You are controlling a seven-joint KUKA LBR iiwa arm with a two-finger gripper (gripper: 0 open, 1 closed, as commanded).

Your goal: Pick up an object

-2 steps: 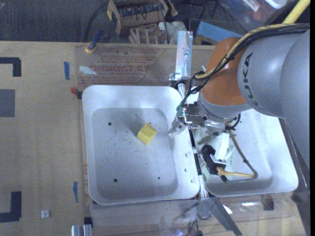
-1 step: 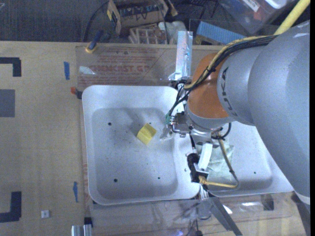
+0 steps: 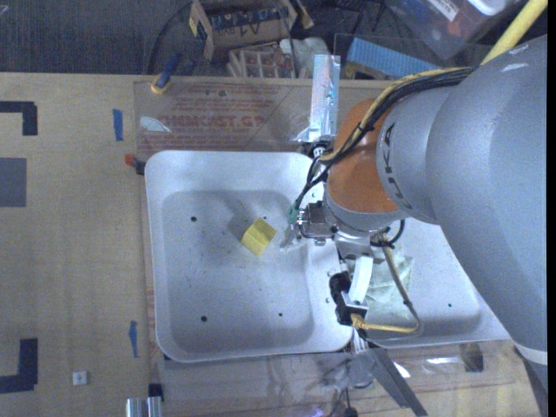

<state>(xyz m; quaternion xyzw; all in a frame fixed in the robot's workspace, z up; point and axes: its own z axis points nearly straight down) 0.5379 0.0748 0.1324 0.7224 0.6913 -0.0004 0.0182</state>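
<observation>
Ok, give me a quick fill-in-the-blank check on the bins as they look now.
1. The block is coloured ___.
2. As the camera sees it, the block lies in the ___ bin.
3. The arm wears an ___ band above the wrist.
Missing words: yellow; left; orange.

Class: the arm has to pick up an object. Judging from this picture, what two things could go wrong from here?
1. The yellow block lies beside the hand, not under it, so a straight drop may miss it or knock it away.
2. The hand hangs close to the near rim of the block's bin; lowering there could strike that rim.
</observation>
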